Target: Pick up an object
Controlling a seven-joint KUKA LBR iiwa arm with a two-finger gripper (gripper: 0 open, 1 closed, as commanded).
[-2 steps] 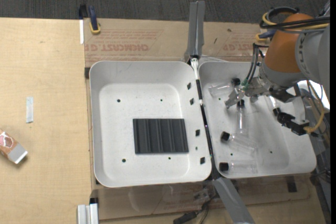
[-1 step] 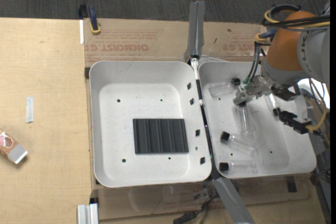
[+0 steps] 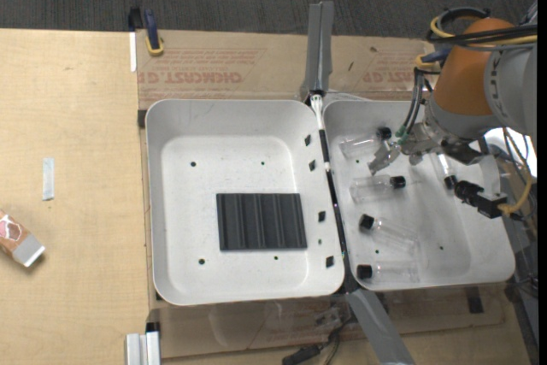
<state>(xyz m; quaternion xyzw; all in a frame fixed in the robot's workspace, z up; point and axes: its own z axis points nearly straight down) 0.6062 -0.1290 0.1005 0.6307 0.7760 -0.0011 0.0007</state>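
At the near edge, the two white bins sit side by side on the counter, their front rims closest to the lens. The left bin holds a dark ribbed rectangular block, lying flat near the middle of its floor. The right bin holds several clear tube-like items with black caps: one capped tube lies in the lower middle, another black cap sits near the front left corner, and a further clear piece lies toward the back left.

The grey arm with its orange band reaches in from the right, above the back half of the right bin. Its end effector points left and down, just above the clear items there. Whether its fingers are spread or closed cannot be told, and nothing can be seen between them.

On the counter, far left, lie a small wrapped item and a small pale strip.
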